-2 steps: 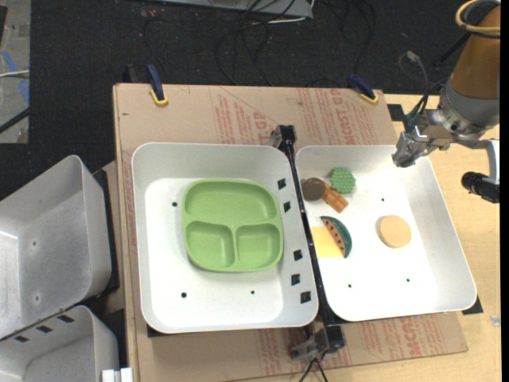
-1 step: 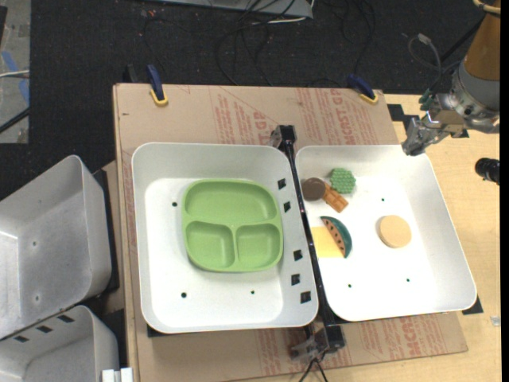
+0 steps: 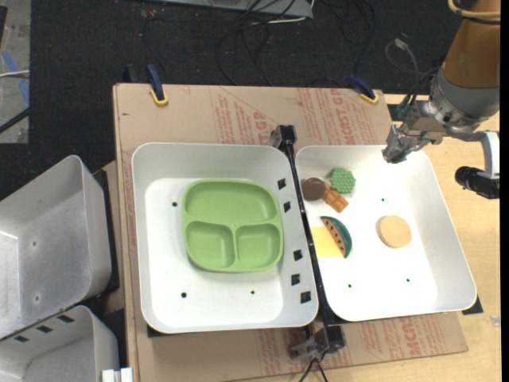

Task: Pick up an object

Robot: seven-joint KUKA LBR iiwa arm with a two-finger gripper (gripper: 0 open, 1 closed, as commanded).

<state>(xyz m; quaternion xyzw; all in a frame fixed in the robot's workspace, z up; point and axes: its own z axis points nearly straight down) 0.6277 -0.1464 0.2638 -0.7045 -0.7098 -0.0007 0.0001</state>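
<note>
The right bin (image 3: 445, 285) holds several small objects. A tan round disc (image 3: 394, 231) lies near its middle. Toward the bin's left side sit a green knobbly piece (image 3: 343, 181), a brown round piece (image 3: 313, 189), an orange piece (image 3: 336, 201), a yellow flat piece (image 3: 323, 243) and a watermelon-like slice (image 3: 339, 235). My gripper (image 3: 395, 151) hangs over the bin's far edge, up and right of the objects, with nothing seen between its fingers.
The left bin (image 3: 151, 213) carries a green divided plate (image 3: 234, 224). A black divider (image 3: 299, 213) runs between the bins. Grey tubs (image 3: 48, 237) stand at the left. Clamps (image 3: 157, 91) grip the board's far edge.
</note>
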